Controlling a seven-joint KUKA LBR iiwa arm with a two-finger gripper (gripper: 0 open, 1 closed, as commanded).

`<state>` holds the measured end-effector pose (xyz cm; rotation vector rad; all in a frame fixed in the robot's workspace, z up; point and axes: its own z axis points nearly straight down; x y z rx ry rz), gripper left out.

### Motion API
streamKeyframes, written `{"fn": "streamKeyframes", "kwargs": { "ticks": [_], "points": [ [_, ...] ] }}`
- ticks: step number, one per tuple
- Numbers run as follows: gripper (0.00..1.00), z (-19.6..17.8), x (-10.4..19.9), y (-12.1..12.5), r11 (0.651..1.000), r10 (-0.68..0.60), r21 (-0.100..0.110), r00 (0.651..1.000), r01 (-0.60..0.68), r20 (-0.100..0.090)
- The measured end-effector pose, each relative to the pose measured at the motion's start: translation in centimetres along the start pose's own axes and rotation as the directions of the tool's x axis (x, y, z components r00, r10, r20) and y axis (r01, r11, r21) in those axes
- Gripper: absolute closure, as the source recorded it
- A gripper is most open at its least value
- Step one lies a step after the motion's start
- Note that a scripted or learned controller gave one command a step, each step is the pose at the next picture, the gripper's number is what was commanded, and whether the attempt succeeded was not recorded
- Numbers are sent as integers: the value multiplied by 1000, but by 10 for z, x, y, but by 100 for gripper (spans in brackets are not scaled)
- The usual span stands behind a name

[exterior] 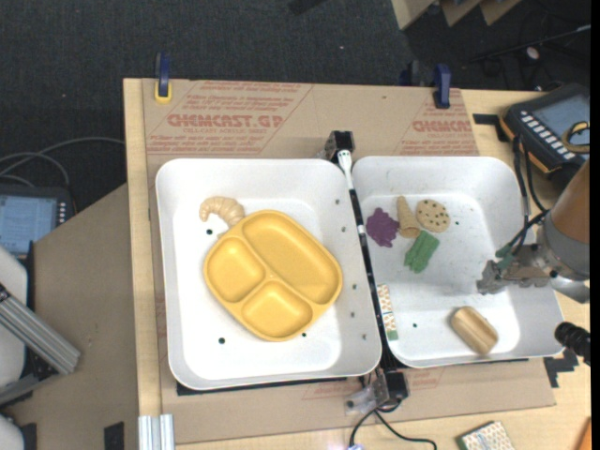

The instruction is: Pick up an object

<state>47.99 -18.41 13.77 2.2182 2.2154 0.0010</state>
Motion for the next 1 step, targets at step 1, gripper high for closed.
{"fn": "streamKeyframes", "kwargs": {
  "ticks": [1],
  "points": [
    [100, -39, 61, 27, 1000, -9, -2, 1000, 9, -5]
  ]
}}
